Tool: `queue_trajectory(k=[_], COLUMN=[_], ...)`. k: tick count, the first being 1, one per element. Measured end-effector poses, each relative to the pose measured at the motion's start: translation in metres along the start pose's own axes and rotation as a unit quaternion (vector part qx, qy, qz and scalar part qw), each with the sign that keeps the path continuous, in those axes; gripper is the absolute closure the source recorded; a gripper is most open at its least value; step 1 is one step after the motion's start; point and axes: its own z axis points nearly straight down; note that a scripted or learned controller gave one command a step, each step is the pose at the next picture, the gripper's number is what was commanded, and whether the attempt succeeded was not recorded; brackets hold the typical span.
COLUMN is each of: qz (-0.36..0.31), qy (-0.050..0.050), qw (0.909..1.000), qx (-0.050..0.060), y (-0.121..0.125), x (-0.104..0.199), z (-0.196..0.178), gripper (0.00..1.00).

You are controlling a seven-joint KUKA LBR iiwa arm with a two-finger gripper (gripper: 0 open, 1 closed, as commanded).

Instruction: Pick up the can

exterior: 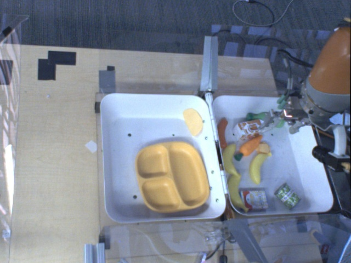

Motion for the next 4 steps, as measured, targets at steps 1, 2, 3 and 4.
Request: queue_trajectory(k=[1,2,3,4], qz=[-0.142,-0.164,-0.147,-0.206], qy=[-0.002,-0.001,0.002,-0.001], qw=[0.9898,0.9864,0.9891,0.9785], qx=[-0.011,-0.003,0.001,-0.003], y=[0.102,0.063,0.103,0.104], x=[0.03,0.004,-0.02,0.037], z=[0.124,0.142,0.143,0.043], gripper=[0.0,0.0,0.0,0.0])
